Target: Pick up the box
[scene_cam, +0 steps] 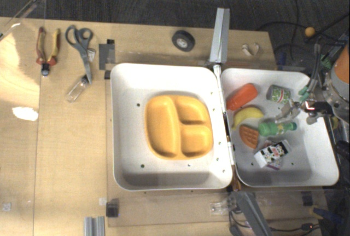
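The box (272, 153) lies untouched at the near side of the right bin (322, 174); the hand (298, 108), its spread uncertain, hovers over a green bottle (277, 127). Pickup not yet begun.

A single small box (272, 154) is found in the right-hand bin (322, 166), in the lower middle part of its floor. It is seen lying flat, turned askew so that its long side runs at a slant, upward to the right. Its upper face is printed in white and black, with small patches of red and other colours; the print itself is too small to be read. It is located just below the green bottle (277, 127) and just right of the orange waffle-like piece (249, 136), close to both, though contact with either cannot be determined. No damage is observed.
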`<action>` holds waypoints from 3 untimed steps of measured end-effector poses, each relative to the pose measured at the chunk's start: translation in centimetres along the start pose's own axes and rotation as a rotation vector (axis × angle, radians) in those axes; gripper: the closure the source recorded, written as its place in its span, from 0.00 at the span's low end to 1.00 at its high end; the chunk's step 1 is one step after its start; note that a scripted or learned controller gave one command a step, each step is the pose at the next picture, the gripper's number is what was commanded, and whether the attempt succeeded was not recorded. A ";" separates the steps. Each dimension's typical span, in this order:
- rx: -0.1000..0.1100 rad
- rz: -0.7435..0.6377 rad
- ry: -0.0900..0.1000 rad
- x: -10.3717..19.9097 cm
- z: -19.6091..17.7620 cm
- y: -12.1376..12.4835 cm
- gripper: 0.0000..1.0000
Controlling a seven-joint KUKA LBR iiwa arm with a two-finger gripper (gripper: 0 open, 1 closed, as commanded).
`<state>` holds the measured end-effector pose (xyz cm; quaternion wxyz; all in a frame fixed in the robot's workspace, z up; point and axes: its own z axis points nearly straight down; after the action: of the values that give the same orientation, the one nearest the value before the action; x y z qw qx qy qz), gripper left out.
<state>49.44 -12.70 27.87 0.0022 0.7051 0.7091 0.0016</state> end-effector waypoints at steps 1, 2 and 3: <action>0.001 -0.063 0.000 -3.9 6.7 5.0 0.00; -0.005 0.115 -0.001 -7.4 19.1 7.6 0.00; 0.001 0.108 -0.001 -6.8 18.8 14.2 0.00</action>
<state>63.74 -19.43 9.20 0.0021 0.7421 0.6702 0.0013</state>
